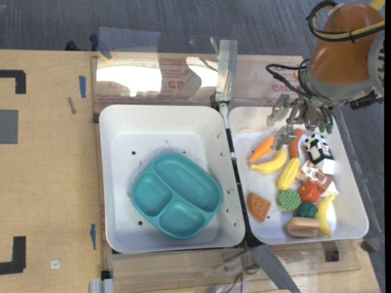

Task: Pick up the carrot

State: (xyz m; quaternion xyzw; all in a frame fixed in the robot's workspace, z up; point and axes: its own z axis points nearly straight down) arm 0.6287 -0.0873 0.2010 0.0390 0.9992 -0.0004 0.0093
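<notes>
I've got the end effector (292, 129) hanging over the back of the right bin (356, 182), just up and to the right of the carrot (263, 148), and I read this as the approach step, nothing grasped yet. I can't tell from this angle whether it's released or clenched; the metal parts blur together against the white wall. The carrot lies slanted near the bin's left rear, its thick end up toward the end effector, its tip pointing down-left, touching the banana (272, 162) beneath it. Next move, as I judge it: slide left and forward a touch, square up across the carrot's body, then drop straight down. Tight spot, though, with the banana right against it and a red piece (295, 145) just beside. The rest of that bin is crowded: corn cob (288, 172), green broccoli (289, 199), waffle (258, 206), bread roll (303, 226). The left bin (116, 139) holds a teal divided plate (176, 193), compartments bare.
</notes>
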